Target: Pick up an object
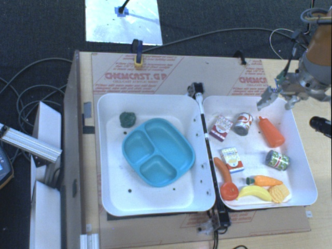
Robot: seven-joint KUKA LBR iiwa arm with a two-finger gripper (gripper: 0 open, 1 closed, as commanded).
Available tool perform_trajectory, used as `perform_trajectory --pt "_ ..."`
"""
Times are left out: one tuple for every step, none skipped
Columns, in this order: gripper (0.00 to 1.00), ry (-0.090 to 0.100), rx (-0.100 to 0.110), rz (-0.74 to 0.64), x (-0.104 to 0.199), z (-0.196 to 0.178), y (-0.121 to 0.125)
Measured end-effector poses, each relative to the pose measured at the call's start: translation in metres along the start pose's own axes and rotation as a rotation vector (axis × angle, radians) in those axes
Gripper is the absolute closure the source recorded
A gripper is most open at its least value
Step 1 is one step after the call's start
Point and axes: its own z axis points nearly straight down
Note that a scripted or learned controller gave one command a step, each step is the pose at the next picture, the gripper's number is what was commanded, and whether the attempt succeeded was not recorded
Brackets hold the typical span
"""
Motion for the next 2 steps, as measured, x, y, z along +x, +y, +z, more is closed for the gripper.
perform_trajectory --pt "0.0 0.002 0.004 -0.001 0.044 0.117 0.004" --pt "0.0 0.0 -0.008 0.001 0.016 0.159 0.038"
